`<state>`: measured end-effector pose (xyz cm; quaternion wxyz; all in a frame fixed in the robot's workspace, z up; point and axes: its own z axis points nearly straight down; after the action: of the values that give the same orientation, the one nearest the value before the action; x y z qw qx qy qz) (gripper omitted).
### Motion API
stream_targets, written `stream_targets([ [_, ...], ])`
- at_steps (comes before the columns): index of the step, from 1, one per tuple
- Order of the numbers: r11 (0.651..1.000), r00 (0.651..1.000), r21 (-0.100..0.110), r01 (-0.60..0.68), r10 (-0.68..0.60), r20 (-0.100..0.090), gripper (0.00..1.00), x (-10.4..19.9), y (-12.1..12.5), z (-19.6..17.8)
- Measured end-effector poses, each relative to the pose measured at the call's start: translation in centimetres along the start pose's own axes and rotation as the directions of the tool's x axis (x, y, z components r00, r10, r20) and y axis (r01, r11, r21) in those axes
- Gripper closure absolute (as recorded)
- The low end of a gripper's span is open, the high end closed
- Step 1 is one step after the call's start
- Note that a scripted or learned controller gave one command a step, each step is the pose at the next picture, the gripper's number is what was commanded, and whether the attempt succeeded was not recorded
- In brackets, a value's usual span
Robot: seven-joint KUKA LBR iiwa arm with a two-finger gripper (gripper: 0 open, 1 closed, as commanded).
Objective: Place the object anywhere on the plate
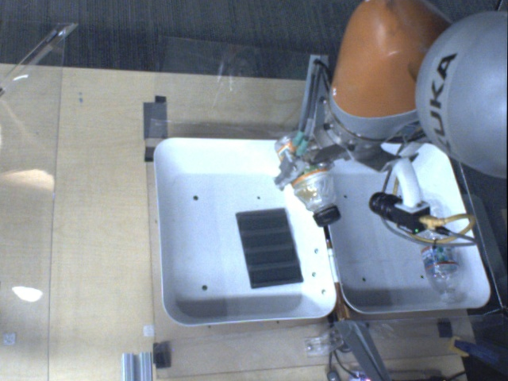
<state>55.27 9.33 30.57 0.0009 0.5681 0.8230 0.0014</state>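
Observation:
A black ribbed plate (270, 248) lies flat in the middle of the left bin (182, 213). My gripper (311, 187) hangs over the ridge between the two bins, above and to the right of the plate's far corner. A roundish clear, brownish piece with a small black end (326, 214) shows right under the wrist; I cannot make out whether it is a held thing or part of the tool. A small clear object (440, 267) with coloured specks lies near the front right corner of the right bin (373, 280).
The big orange and grey arm covers the far part of the right bin. The bins' raised rims meet in a ridge (332, 268) just right of the plate. Pale bench (79, 213) stretches to the left of the bins.

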Motion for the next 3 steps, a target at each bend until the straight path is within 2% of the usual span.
stream_targets([
  [1,0.997,0.997,-0.001,-0.076,0.076,-0.001,1.0,10.7,10.1,-3.9],
  [2,0.999,0.999,0.0,-0.043,0.043,0.0,1.0,5.8,9.7,2.1],
  [3,0.999,0.999,0.0,0.04,-0.04,0.0,1.0,2.6,4.1,5.5],
])
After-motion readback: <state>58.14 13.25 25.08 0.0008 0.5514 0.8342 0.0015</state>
